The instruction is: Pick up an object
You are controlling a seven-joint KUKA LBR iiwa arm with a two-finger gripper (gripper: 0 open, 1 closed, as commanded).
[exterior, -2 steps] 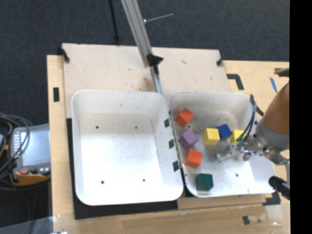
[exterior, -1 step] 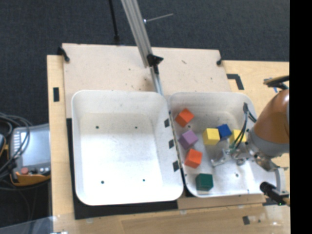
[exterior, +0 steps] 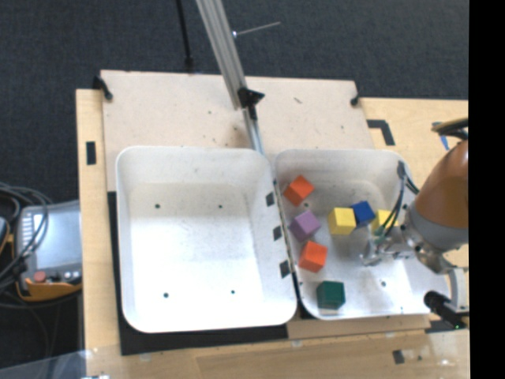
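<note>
Six blocks lay in the right bin (exterior: 335, 158), with a further yellow piece (exterior: 384, 219) just showing beside the arm. The gripper (exterior: 377, 253) hung low over the bin floor, near the right wall; whether it was open or closed, or had anything in it, could not be told. Nearest candidates were the yellow block (exterior: 342, 220) and the blue block (exterior: 363, 212), which touched each other, so a descent on either would probably nudge its neighbour or wedge between the two. The partly hidden yellow piece sat close to the right wall, where the arm (exterior: 443, 200) could foul the rim. The green block (exterior: 331, 294) lay near the front rim, well apart from the rest, with open floor around it. The purple block (exterior: 304, 224) and two orange blocks (exterior: 298, 189) (exterior: 313, 255) crowded the dividing wall. The left bin (exterior: 126, 164) offered open room.
</note>
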